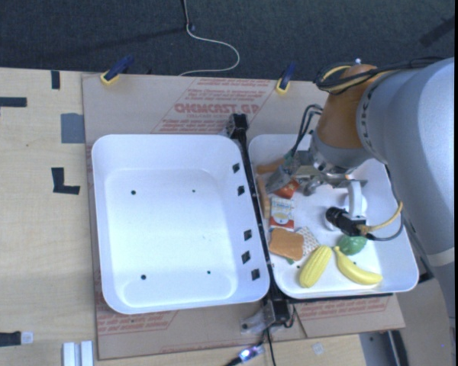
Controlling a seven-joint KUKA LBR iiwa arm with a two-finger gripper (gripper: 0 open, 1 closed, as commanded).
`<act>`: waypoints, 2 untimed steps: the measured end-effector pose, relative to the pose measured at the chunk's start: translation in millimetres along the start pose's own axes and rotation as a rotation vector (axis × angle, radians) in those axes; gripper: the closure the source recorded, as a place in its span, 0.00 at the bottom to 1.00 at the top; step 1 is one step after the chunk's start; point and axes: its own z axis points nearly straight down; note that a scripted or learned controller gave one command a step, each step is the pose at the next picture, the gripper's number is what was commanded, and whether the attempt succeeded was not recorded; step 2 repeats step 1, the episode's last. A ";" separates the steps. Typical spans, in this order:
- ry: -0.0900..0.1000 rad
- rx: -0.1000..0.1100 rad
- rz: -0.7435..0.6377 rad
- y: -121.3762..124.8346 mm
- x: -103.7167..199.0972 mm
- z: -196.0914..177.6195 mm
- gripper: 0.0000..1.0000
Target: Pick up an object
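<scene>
The bench [30,227] is pale wood with black tape marks on its left part, and behind its far edge lies dark carpet [99,21] crossed by a thin white cable [214,44]. A cardboard sheet [206,105] with red print lies on the bench, held at its far edge by two clamps, one [116,70] at the far left corner and one [285,78] further right. On the cardboard stand two white bins side by side, touching along a black divider [248,197] with clips. The left bin [107,166] shows a bare white floor with four small dark dots. The right bin [397,277] holds the clutter: a corn cob [315,265] and a banana [356,268] lie near its near edge, just beside each other, with a green piece [352,244] touching the banana's upper end. A toast slice [286,244] lies by the divider, and a red-and-white packet [282,210] sits just beyond it along the same wall. An orange item [269,168] peeks out near the far left corner of that bin. The grey arm [412,128], with its orange band [342,120], reaches in from the right and covers the far right part of the bin. The gripper [284,178] sits low over the far left part of the right bin, above the packet; whether it is wide or narrow, I cannot tell. A black fitting [340,218] with a yellow cable hangs beside it.
</scene>
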 end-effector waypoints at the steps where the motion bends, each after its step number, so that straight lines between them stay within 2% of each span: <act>1: 0.003 -0.001 0.000 -41.0 -17.3 -0.3 0.00; 2: 0.003 -0.001 0.000 -41.0 -17.3 -0.3 0.00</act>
